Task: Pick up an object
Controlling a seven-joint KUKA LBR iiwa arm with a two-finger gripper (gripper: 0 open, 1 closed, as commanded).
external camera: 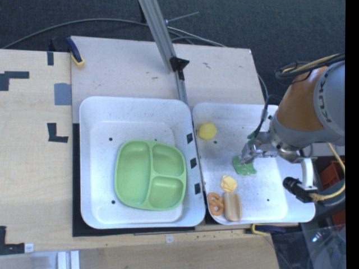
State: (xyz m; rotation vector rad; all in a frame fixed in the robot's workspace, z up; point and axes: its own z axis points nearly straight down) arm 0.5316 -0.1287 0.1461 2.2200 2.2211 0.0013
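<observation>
So the arm [314, 108] is reaching in over the right bin [255, 209], and the jaws [249, 154] are sitting right down on top of a small green object [244, 167] on the bin floor. The green thing is poking out just below and slightly left of the jaws, touching or nearly touching them. Honestly can't tell how far apart the jaws are standing, or whether they're actually clamping the green piece; it's too small and cluttered there to call.

Up and to the left of the jaws, a yellow ball [207, 131] is lying well apart from them. Below the jaws, a small yellow piece [228, 183] is resting near them, and further down a pretzel [215, 203] and a tan hot-dog-looking bun [232, 205] are lying side by side, touching. Way off to the left of the jaws, the other bin [90, 150] is holding a green divided plate [150, 174]. Everything is sitting on the counter [33, 167].
</observation>
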